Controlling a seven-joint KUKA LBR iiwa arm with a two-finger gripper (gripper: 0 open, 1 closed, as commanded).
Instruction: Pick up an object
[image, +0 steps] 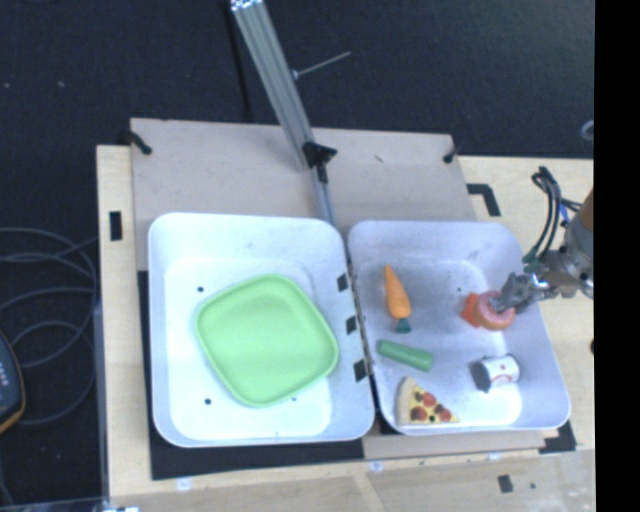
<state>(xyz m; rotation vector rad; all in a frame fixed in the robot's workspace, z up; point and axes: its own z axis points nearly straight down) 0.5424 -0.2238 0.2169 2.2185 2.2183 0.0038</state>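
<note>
The right bin (440, 250) holds several toys. An orange carrot (397, 290) lies near its left side, with a green cylinder (405, 354) below it. A pizza slice (424, 404) rests at the front and a small white and black object (496, 372) at the front right. A red-orange round piece (483, 312) sits by the bin's right wall. My gripper (518, 291) reaches in from the right and sits right against the upper right edge of that red-orange piece, low in the bin.
The left bin (180, 250) holds a light green square plate (265, 340). A metal pole (283, 90) slants up from the divider between the bins. Cables (548, 215) hang by the arm at the right.
</note>
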